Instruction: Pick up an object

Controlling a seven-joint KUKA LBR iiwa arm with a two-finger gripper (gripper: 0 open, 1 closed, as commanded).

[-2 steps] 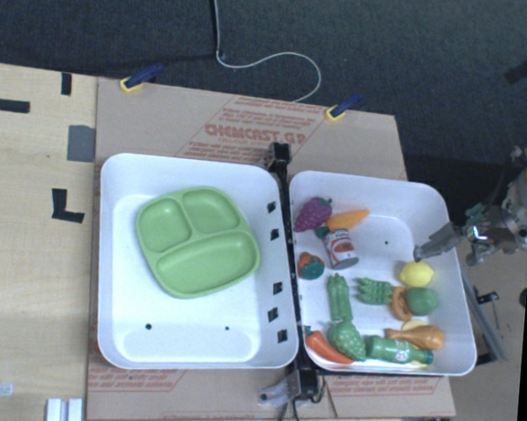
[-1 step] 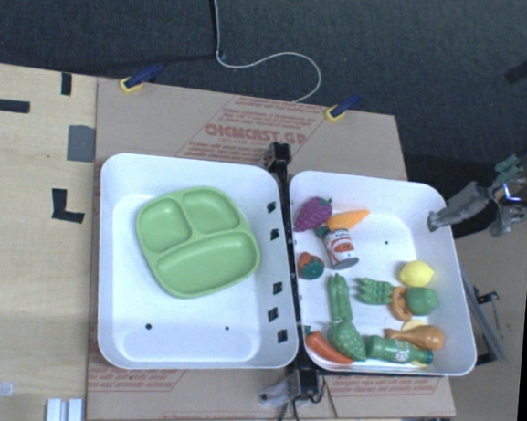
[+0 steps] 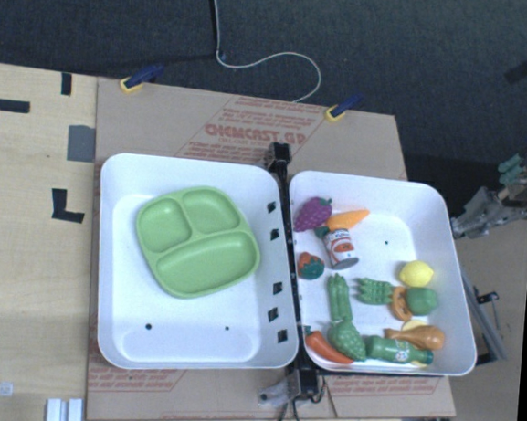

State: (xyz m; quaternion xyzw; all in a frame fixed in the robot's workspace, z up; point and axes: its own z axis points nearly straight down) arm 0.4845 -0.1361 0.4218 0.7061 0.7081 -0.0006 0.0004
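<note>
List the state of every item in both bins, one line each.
green divided plate: flat in left bin, compartments bare
purple grapes: lying at right bin's top left
small can: tipped on its side
yellow lemon: resting near right wall
green bottle: lying flat along front wall
gripper: outside right bin, off the toys

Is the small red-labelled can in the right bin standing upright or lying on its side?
Lying on its side: the can shows its full label length, resting flat on the right bin floor.

Glossy plastic green tray (image 3: 198, 241); matt cardboard sheet (image 3: 252, 129).
</note>
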